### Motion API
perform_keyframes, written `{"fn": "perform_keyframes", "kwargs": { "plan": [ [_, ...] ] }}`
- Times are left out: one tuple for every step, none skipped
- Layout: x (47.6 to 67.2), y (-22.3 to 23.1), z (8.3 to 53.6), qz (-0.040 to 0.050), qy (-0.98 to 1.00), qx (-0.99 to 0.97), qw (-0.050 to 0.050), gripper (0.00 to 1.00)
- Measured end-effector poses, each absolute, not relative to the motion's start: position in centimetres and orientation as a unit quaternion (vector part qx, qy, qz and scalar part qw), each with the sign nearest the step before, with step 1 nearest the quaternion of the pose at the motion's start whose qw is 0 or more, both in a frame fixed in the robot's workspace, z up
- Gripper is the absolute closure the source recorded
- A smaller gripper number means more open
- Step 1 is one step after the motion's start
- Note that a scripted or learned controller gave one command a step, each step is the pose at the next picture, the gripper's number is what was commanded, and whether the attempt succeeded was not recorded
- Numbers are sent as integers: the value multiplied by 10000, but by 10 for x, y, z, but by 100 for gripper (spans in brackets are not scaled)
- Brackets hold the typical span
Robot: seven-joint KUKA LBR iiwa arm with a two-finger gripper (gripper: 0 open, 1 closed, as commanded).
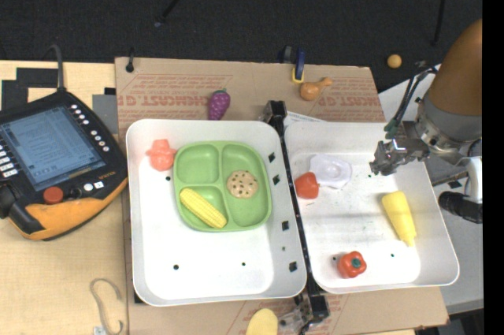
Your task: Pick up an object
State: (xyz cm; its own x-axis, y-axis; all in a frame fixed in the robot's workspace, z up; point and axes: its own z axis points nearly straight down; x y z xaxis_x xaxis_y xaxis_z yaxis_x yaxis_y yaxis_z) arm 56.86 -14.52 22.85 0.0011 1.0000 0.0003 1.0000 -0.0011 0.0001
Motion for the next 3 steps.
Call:
{"fn": "perform_keyframes", "kwargs": {
  "plan": [
    [578,-90,237,-4,-7083,-7059,8,100],
    [595,-44,240,-4,-7082,-7060,7,100],
    [601,16,241,-4,-7087,-7055,13,100]
  ]
}}
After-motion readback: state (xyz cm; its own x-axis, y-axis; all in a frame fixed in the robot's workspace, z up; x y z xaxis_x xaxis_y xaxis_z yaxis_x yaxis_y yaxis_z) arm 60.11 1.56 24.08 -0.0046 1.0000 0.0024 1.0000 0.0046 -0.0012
